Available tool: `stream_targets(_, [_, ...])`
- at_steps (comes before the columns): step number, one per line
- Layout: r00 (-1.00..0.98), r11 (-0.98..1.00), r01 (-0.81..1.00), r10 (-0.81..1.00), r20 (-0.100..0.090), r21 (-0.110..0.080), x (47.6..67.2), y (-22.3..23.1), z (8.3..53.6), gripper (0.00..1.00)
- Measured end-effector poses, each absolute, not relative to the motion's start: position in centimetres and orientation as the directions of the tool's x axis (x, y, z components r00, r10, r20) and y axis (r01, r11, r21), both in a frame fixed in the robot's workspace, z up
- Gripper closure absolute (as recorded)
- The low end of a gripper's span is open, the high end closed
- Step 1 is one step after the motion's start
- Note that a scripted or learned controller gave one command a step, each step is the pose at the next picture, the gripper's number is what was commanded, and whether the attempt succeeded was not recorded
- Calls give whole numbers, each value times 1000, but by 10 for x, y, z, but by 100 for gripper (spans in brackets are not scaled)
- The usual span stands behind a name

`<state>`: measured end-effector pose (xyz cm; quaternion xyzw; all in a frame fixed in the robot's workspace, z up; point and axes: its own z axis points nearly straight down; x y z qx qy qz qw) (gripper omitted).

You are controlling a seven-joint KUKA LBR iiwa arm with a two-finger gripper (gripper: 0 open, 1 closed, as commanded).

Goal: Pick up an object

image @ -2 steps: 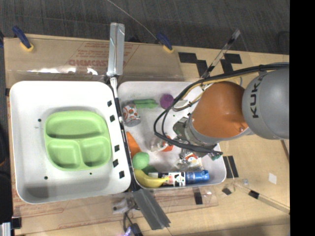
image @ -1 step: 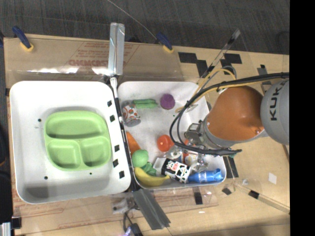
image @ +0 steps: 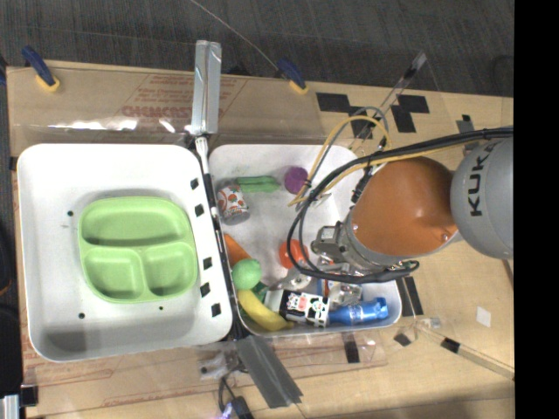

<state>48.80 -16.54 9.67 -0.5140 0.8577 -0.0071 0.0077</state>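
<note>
The gripper (image: 307, 297) hangs low over the banana (image: 259, 311) and blue bottle (image: 365, 311) in the right bin (image: 262, 160); its grip state I cannot tell.

You see a grey arm (image: 485, 201) with black letters "KU" on its rounded link. Next to it sits a glossy orange band (image: 403, 209), domed and smooth. Black cables (image: 410, 149) and yellow cables (image: 336, 142) loop off the wrist. Below the band there is a metal wrist block (image: 336, 250) with exposed fittings.
</note>
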Motion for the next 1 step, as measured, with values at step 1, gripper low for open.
stream_targets(1, [-563, 562, -826, -827, -5, -36, 486, -122, 99, 0])
